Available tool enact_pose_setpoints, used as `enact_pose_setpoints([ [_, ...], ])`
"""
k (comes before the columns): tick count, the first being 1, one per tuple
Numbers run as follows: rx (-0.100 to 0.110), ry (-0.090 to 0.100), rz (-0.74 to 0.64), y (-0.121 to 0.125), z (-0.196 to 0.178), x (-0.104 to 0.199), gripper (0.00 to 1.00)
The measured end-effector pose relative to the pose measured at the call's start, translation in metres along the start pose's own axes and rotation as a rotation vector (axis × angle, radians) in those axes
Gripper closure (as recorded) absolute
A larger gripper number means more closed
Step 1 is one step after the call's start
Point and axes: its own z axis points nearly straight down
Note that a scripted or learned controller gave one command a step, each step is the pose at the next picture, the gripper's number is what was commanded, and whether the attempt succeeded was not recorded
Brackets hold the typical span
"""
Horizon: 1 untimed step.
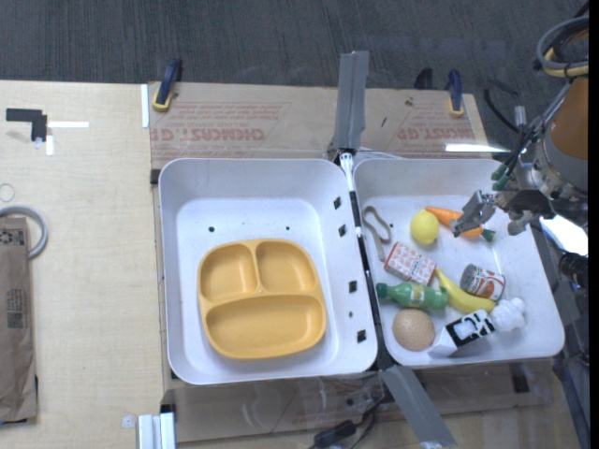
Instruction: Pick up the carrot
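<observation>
The grey two-finger gripper (pixel 474 215) hangs over the upper part of the right-hand white plastic bin (pixel 543 344), its dark fingers down at the small orange carrot (pixel 447 215), which lies near the bin's far side, just right of a round yellow lemon (pixel 424 227). Whether the fingers are spread or closed on the carrot cannot be told.

Below the lemon lies a small red-and-white printed box (pixel 409 263), its lettering too small to read. Nearby are a green bottle (pixel 413 296), a yellow banana (pixel 462 294), a small can with a red label (pixel 482 282), a tan round ball (pixel 413 329) and a white bottle with a black label (pixel 482 325).

The left-hand white bin (pixel 178 251) holds a yellow three-compartment plate (pixel 262 299).

Behind the bins, a brown cardboard sheet (pixel 225 120) bears red upside-down print reading "CHEMCAST GP".
</observation>
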Motion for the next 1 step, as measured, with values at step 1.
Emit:
enact_pose_setpoints([
  [1,0.000,0.000,-0.035,0.0443,0.0613,-0.0392,0.00],
])
